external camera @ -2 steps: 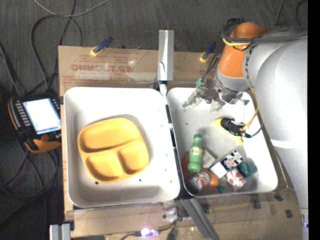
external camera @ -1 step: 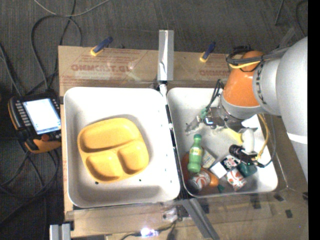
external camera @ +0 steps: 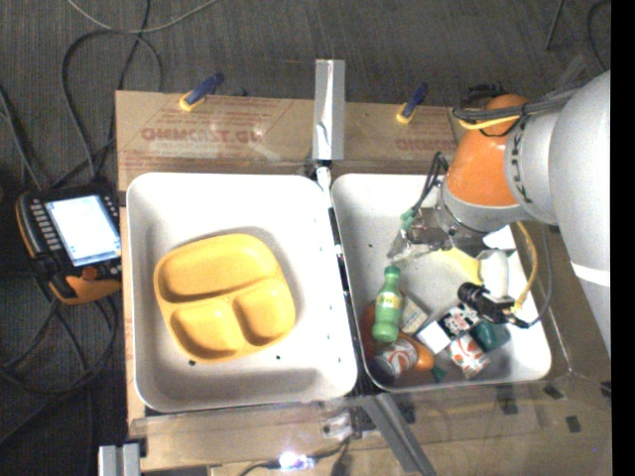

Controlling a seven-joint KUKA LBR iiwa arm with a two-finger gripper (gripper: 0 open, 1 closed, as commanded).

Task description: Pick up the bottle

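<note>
I see the bottle (external camera: 388,305) in the right bin (external camera: 541,367), green with a pale cap, standing or leaning among the clutter at the bin's near-left part, its long axis running roughly up the view, cap toward the pincer (external camera: 410,238). The pincer hangs just above the cap in the view, slightly to the right of it. I judge the move is a short drop toward the cap. I cannot tell how the pincer is set; nothing shows in its hold.
</note>
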